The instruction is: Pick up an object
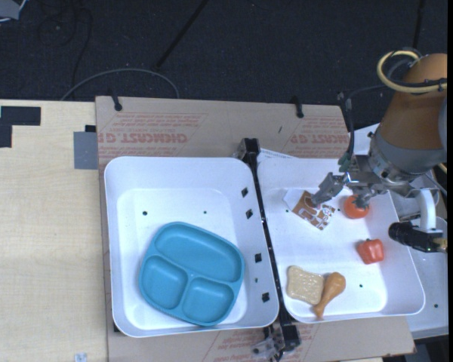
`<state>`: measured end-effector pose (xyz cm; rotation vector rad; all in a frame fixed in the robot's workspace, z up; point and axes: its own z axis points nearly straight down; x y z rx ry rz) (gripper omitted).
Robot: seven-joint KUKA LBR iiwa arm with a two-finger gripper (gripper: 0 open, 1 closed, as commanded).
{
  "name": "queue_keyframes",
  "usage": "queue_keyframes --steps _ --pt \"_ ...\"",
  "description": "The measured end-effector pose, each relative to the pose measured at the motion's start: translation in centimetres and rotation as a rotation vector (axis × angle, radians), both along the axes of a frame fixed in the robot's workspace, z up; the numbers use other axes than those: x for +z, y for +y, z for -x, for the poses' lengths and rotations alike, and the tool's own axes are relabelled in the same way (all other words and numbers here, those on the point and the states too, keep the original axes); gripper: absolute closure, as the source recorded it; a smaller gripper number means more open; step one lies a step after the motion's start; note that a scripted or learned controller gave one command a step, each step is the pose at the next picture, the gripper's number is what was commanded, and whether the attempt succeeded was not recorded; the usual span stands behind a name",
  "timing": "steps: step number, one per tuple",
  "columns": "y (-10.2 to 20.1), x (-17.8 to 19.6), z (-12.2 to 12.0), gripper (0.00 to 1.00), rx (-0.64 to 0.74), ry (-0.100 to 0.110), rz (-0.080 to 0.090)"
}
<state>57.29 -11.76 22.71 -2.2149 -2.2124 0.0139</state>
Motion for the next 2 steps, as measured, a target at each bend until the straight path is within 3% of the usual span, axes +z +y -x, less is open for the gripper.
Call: queue_keyframes --steps 1,2 --pt "0.0 0.7 -0.3 0.00 0.002 -0.013 0.002" --pt "0.3 -3.7 -0.2 0.00 0.001 -0.006 0.000"
